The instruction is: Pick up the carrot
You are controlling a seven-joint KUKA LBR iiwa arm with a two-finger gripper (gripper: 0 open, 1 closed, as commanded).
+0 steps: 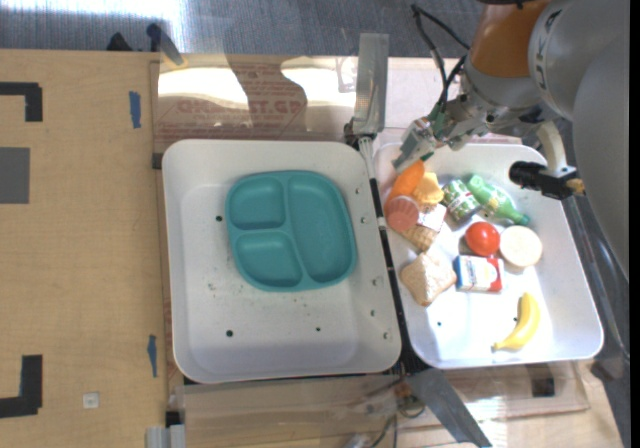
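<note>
Bench: a tan cardboard-covered surface [80,236] at 9 o'clock, with two shallow white bins side by side toward the centre and 3 o'clock.
Left bin [200,336]: holds a teal divided plate [290,229] with three compartments, lying flat near the bin's middle.
Right bin [570,336]: holds a cluster of toy foods toward its 10 o'clock corner.
Carrot [408,180]: orange, at the 10 o'clock end of the cluster, near the bin's left wall, touching the pieces below it.
Other items: a green bottle [492,196] at 3 o'clock of the carrot; a red tomato [483,237]; a white round piece [521,247] just beside the tomato; a banana [521,324] alone at 5 o'clock in the bin.
Arm [560,26]: grey with an orange band, entering from 2 o'clock.
Gripper [425,143]: just above the carrot at its 12 o'clock; whether it is parted or clamped cannot be told.
</note>
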